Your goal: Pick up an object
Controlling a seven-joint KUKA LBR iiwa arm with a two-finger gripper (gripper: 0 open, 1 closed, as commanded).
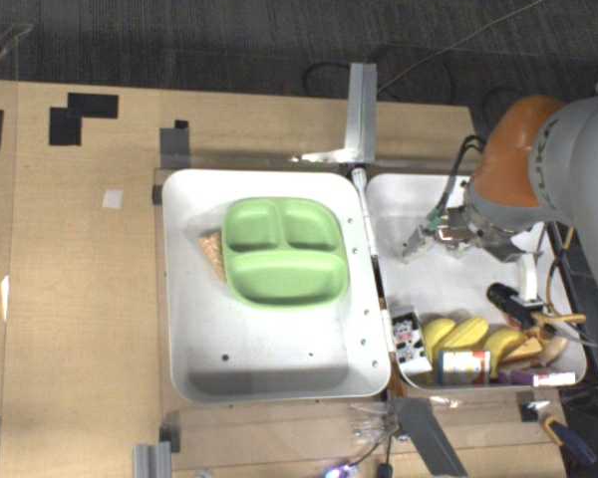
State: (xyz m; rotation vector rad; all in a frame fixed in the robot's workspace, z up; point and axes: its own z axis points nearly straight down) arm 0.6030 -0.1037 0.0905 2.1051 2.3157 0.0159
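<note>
A: Legend, large to small: arm (538,157), left bin (189,366), right bin (399,192), green tray (282,250), gripper (419,242). Are its jaws released or clenched?

B: Cannot tell. The gripper hangs over bare floor in the right bin.

A: The target?

B: Probably the bananas (468,337), well apart from the jaws, toward the bin's near edge. Light, soft, bruisable; take them across the middle.

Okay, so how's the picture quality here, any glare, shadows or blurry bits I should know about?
In the camera view, light is even and soft; the left bin holds a grey shadow along its near floor, while the right bin looks bright, almost washed out. The green plate is fairly sharp; the gripper is small and smeared, and the clutter at the right bin's near edge blurs together.
</note>
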